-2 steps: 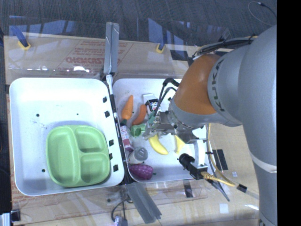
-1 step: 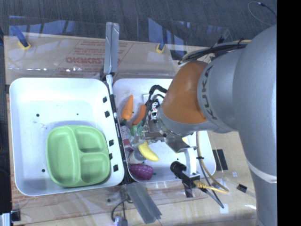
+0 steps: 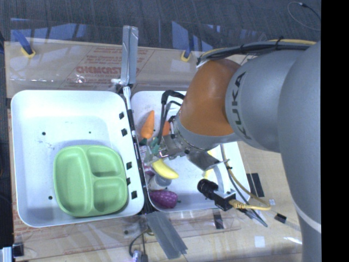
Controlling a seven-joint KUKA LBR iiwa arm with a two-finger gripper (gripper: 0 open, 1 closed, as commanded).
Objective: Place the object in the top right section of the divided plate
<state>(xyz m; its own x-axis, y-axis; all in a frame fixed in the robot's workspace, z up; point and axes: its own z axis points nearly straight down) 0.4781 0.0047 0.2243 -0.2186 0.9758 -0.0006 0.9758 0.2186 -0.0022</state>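
Grasp step: gripper (image 3: 162, 149) is down in right bin (image 3: 229, 146) over banana (image 3: 165, 170), beside carrot (image 3: 148, 124); whether it has closed, cannot tell. Divided plate (image 3: 90, 180) waits in left bin (image 3: 32, 124). Next likely needs secure pick, lift, carry left.

One fixed camera overhead, apparently fairly close, looks slantwise down on both bins (image 3: 71, 108).

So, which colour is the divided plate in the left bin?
The divided plate is light green, seen clearly in the camera view, inside the white left bin.
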